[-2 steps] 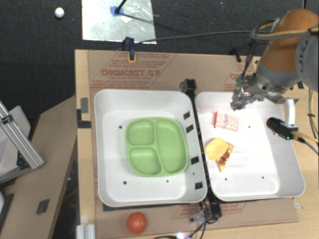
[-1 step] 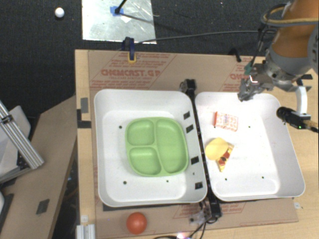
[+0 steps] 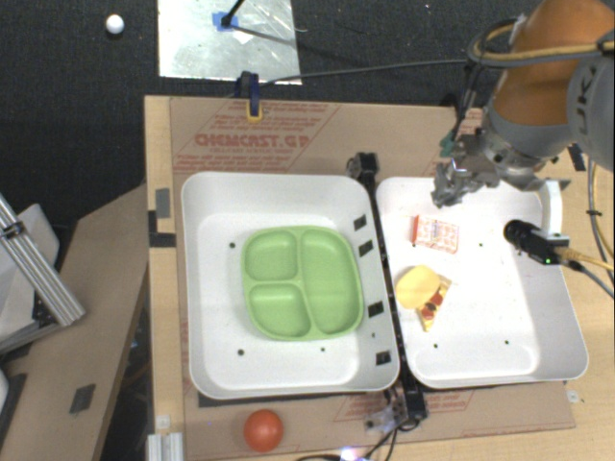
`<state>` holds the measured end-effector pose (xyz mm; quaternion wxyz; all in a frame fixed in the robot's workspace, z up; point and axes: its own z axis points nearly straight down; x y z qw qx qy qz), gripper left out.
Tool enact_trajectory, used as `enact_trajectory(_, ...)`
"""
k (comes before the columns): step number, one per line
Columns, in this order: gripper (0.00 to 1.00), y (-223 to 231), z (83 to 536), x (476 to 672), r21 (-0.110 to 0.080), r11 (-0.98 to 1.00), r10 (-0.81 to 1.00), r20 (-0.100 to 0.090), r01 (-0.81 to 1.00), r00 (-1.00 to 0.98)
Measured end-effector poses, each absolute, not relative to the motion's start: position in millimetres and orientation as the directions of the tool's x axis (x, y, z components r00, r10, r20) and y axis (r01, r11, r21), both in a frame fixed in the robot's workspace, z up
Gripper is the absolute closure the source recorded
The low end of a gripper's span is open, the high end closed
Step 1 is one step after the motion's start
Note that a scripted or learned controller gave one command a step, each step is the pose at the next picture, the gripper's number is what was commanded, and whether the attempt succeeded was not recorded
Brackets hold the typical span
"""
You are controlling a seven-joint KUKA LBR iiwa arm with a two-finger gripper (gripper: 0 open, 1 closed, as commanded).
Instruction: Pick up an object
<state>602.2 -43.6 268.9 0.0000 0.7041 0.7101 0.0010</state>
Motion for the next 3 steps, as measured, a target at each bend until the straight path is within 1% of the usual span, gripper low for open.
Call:
enact_trajectory(1, 1.00, 7.0, 249.8, 576.5, -0.001, 0.009, 1.000, 0.002, 1.000, -0.009)
enact_trajectory(2, 1.00, 48.8, 250.4, 542.7, -0.001, 0.008, 1.000, 0.002, 1.000, -0.008)
enact_trajectory(3, 1.00, 97.6, 229.4, 511.9, -0.002, 0.009, 1.000, 0.002, 1.000, -0.009)
